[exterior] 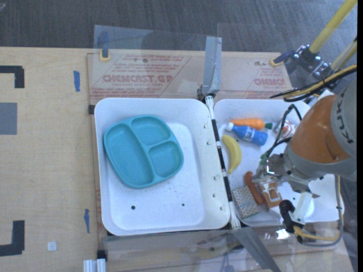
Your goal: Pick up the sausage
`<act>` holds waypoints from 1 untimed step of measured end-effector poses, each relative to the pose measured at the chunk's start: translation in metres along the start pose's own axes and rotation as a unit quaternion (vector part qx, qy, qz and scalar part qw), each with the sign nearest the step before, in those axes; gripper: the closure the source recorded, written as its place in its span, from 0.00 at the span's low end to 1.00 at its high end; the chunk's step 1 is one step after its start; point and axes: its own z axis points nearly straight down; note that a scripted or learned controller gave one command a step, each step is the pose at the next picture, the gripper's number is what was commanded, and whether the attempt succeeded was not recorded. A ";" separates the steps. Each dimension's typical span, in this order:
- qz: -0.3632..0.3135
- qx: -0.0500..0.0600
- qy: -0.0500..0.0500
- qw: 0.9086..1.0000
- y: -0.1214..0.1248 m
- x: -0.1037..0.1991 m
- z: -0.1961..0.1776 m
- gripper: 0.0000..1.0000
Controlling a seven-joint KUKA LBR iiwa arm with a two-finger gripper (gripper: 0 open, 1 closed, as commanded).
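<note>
The sausage (253, 187), a short reddish-brown piece, lies tilted in the front left part of the right bin (324, 211). My gripper (271, 190) hangs low over the bin, just right of the sausage and close against it. The orange wrist band and the grey arm above it cover the bin's right half. The gripper's tip is partly hidden by its own body. I see nothing lifted off the bin floor.
A square waffle-like piece (244, 202) lies just in front of the sausage. A banana (232, 153), a blue bottle (249, 133) and a carrot (248, 122) lie further back. The left bin (153, 214) holds a teal divided plate (143, 150).
</note>
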 end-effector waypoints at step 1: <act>-0.002 0.006 0.002 1.000 -0.004 0.003 0.005 0.00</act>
